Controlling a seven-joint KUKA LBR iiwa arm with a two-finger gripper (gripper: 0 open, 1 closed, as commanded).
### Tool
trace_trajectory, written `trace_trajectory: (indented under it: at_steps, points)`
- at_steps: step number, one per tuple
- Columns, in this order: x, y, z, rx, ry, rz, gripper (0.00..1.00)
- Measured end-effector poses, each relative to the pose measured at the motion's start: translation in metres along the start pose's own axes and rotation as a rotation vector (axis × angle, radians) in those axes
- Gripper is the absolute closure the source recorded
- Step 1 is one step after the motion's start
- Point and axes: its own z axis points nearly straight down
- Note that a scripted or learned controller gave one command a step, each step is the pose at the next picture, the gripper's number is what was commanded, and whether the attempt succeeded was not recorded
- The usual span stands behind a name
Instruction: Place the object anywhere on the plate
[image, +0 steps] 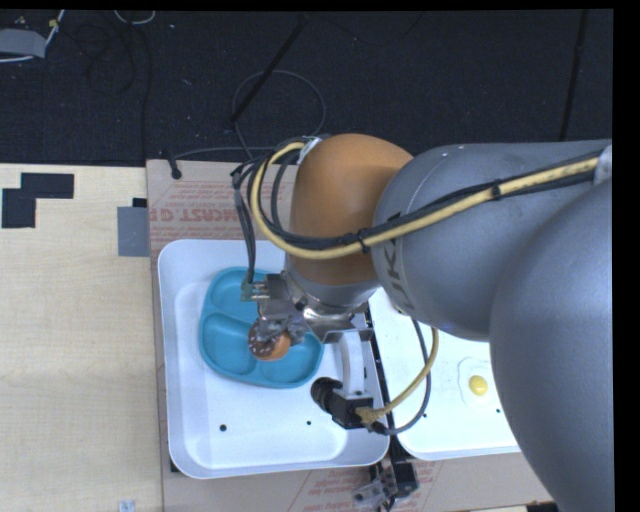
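A blue divided plate (225, 335) lies in the left white bin (190, 420). My gripper (268, 340) hangs over the plate's right part, under the orange band of the arm. A small brown and orange object (272, 347) sits at the fingertips, right above the plate's surface. The fingers appear closed around it, though the wrist hides much of them. A small yellow object (478, 384) lies in the right bin (450, 430).
The arm's grey body covers most of the right bin and the divider between the bins. A black cable fitting (335, 400) hangs low over the left bin's right side. The bench's wooden top (70, 340) stretches to the left.
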Motion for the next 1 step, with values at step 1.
trace_trajectory:
  at_steps: [1]
  points:
    - [-0.0023, 0.0009, 0.0002, -0.001, -0.002, 0.004, 0.0]
